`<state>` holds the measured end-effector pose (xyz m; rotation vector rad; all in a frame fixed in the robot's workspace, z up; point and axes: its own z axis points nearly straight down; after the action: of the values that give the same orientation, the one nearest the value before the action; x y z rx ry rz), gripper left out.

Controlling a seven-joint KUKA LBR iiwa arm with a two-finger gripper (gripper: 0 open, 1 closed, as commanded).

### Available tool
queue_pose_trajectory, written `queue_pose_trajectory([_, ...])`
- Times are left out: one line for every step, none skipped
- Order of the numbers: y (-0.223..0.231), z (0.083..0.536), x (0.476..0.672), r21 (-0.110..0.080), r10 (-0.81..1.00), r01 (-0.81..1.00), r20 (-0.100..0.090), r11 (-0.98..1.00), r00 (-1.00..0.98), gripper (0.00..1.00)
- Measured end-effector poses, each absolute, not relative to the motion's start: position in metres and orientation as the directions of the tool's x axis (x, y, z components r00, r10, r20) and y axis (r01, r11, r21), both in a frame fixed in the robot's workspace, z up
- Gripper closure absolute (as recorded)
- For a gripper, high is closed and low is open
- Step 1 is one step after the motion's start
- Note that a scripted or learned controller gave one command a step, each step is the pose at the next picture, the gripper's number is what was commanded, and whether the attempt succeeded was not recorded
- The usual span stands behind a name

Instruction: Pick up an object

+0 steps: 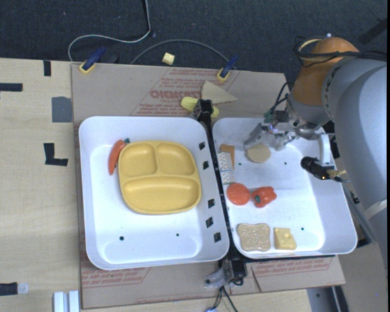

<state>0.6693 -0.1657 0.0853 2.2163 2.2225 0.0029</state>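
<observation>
My gripper [268, 137] hangs over the far part of the right bin [325, 213], just above and beside a round beige piece [259, 153]. Whether it touches that piece I cannot tell. Further into the same bin lie a red tomato [238, 194], a red pepper [264, 196], a bread slice [254, 236] and a yellow cheese cube [285, 238]. A tan block [227, 153] and a speckled white strip [225, 169] lie along the bin's left wall.
The left bin [97, 226] holds a yellow divided plate [160, 176] and an orange carrot [116, 156]. Black clips [206, 109] join the bins. A yellow item [190, 103] and a cardboard wedge [219, 93] lie behind them. The grey arm [364, 129] covers the right bin's right side.
</observation>
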Motion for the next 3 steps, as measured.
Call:
queue_pose_trajectory([-0.116,0.086,0.669,0.002,1.0,1.0,-0.002,0.004,-0.004,0.0])
queue_pose_trajectory([-0.117,0.096,0.669,0.002,1.0,1.0,-0.002,0.003,-0.003,1.0])
queue_pose_trajectory([-0.118,0.095,0.669,0.001,1.0,1.0,-0.003,0.003,-0.003,0.0])
